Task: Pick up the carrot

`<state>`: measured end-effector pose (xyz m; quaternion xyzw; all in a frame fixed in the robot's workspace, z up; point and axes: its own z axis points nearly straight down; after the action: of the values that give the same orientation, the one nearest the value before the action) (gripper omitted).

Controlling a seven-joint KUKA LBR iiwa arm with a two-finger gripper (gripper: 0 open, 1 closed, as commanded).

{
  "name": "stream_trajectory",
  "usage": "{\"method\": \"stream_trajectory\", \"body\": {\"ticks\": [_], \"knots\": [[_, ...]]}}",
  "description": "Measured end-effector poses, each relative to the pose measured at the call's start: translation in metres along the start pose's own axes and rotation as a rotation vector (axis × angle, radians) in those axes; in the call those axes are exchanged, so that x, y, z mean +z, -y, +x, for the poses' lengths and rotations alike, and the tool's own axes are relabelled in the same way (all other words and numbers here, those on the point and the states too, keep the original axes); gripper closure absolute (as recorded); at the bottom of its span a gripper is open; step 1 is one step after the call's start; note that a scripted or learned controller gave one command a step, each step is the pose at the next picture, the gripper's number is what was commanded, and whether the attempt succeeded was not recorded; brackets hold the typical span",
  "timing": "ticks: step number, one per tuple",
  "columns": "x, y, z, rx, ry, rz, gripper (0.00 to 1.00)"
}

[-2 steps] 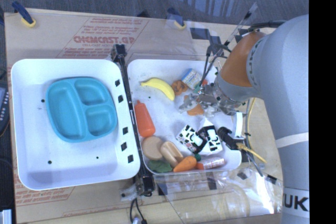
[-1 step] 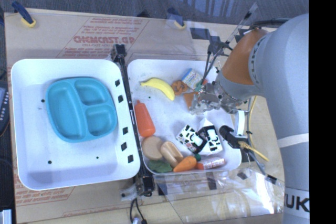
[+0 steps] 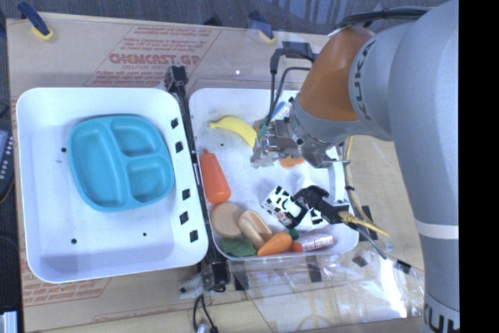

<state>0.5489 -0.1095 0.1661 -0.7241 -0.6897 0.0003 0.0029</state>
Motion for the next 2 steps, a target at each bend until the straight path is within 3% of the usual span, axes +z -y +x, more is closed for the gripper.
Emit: {"method": "stream_trajectory", "body": {"ticks": [1, 2], "knots": [[0.008, 0.043, -0.060, -0.239, 0.003, 0.005, 1.00], [0.059, 0.028, -0.073, -0.692, 0.008, -0.005, 1.00]]}}
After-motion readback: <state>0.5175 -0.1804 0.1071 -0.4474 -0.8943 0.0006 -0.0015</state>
